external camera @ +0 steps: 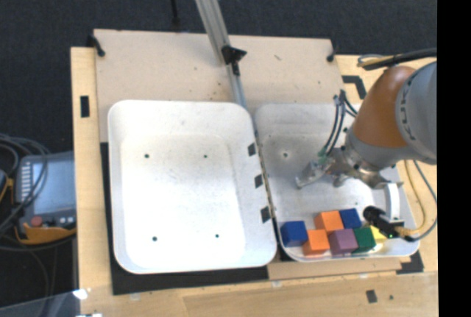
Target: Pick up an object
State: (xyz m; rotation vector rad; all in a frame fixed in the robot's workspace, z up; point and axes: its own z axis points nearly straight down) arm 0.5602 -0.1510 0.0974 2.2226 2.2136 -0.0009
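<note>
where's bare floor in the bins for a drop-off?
Left bin: its floor is bare wall to wall. Right bin: bare far half, between divider and arm. Crowded: its near edge, where the blocks cluster, with the gripper just above them.

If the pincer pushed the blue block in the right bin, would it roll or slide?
The small blue cube-shaped block has flat faces, so it would likely slide, not roll. It looks rigid. The orange block beside it would probably get shoved too.
</note>
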